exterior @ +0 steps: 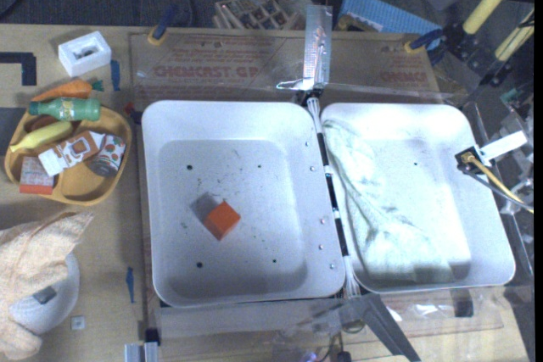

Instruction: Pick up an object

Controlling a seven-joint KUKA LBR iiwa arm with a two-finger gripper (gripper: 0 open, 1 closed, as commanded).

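Nearest the camera, the left bin (pixel 170 131) holds one orange block (pixel 223 219) on its floor, left of centre. Right bin (pixel 475 258) contains a crumpled white cloth (pixel 365 208). Tool state cannot be determined. On the bench (pixel 110 225), a yellow bowl (pixel 85 191) of items sits left of the bins

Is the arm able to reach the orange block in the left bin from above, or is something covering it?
Probably yes. The orange block lies alone on the open floor of the left bin, away from the walls, with nothing on top of it or beside it. A white cloth lies in the right bin, apart from the block.
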